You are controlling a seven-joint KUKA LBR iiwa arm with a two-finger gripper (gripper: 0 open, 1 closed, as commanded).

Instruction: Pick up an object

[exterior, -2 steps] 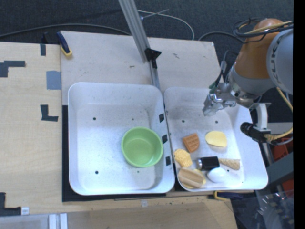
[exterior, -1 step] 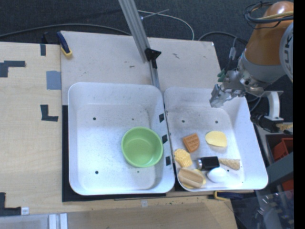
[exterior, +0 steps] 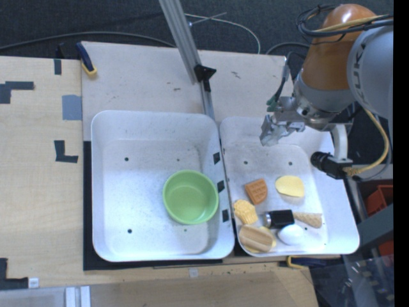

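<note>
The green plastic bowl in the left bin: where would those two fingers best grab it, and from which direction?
Probably by the rim. The round green plastic bowl sits upright with its mouth open, so coming straight down, one finger inside and one outside the wall, should suit it. Its left edge looks best: the right edge lies close to the left white bin's wall. The gripper hangs over the right white bin.

Dark carpet floor [exterior: 96, 8] (cables trailing) behind wooden bench [exterior: 32, 171]

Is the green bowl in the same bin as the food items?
No, the green bowl sits in the left bin, while the food items lie in the right bin.
</note>
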